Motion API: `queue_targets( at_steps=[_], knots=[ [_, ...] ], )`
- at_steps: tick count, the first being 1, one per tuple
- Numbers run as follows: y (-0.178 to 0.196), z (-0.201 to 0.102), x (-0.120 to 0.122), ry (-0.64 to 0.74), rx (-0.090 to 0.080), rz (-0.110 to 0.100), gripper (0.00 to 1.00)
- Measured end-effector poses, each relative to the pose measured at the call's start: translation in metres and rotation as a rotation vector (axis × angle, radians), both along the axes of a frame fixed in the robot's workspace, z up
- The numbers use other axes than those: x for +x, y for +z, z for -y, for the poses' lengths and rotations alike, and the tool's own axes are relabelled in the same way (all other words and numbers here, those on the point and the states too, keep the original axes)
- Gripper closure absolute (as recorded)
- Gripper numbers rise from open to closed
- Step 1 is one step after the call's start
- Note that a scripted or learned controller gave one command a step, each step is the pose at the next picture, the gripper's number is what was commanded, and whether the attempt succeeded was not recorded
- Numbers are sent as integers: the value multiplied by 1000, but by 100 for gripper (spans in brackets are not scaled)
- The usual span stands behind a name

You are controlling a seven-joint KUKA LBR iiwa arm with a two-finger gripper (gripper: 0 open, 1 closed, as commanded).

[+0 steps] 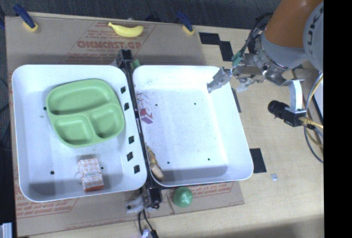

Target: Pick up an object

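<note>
Red-white packet (144, 109) (flat in right bin (220, 168)) left of gripper (219, 81)

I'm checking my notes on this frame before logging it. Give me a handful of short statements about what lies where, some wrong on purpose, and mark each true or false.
1. The green tray lies in the left bin. True.
2. The small carton lies in the right bin. False: it lies in the left bin, on the near side of the tray.
3. The banana lies outside both bins, on the cardboard beyond them. True.
4. The green ball sits inside the tray. False: it sits outside the bins, by the right bin's near edge.
5. The claw is at the right bin's far right corner. True.
</note>
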State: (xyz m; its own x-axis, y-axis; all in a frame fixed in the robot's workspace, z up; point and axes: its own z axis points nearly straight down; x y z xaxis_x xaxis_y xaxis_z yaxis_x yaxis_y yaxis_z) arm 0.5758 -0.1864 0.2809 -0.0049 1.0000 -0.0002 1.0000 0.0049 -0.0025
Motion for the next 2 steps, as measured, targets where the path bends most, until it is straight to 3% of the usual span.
queue_targets(
  at_steps=[1,2],
  knots=[
    [-151,24,-12,0,2,-5,0],
    [-104,25,13,0,1,2,0]
  ],
)
